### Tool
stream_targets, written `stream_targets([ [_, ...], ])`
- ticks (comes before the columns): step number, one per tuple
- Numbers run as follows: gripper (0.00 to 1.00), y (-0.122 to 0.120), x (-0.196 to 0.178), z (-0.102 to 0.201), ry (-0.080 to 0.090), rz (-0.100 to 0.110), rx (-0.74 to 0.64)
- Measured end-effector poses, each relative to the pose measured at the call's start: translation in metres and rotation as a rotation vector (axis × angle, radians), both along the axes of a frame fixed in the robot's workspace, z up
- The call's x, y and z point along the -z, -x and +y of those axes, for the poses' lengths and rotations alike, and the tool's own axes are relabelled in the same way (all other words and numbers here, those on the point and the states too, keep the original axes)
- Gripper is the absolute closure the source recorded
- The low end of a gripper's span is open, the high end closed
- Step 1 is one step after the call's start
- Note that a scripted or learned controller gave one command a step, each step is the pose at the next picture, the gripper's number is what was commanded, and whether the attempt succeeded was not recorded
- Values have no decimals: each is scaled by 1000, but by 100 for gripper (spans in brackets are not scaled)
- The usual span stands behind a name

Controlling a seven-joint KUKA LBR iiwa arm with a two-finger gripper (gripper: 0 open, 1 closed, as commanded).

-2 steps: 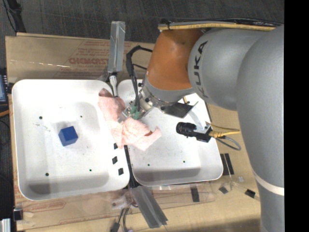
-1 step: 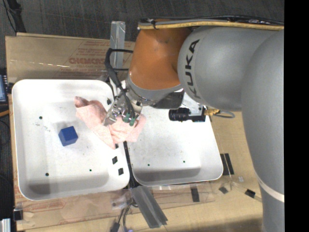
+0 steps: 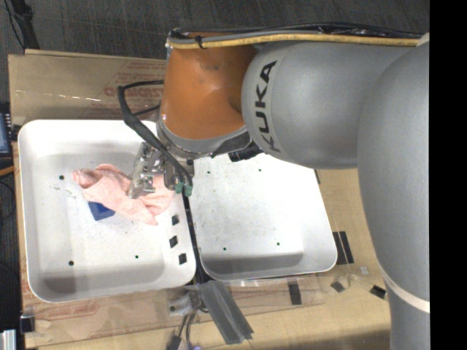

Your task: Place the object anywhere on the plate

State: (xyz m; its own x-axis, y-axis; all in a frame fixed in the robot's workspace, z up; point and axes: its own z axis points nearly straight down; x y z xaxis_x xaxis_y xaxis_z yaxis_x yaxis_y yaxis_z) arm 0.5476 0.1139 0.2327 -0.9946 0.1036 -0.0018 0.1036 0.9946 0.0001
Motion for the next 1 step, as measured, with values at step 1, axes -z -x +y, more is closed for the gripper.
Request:
stream_targets([
  [1,0,0,0,0,0,-1,0],
])
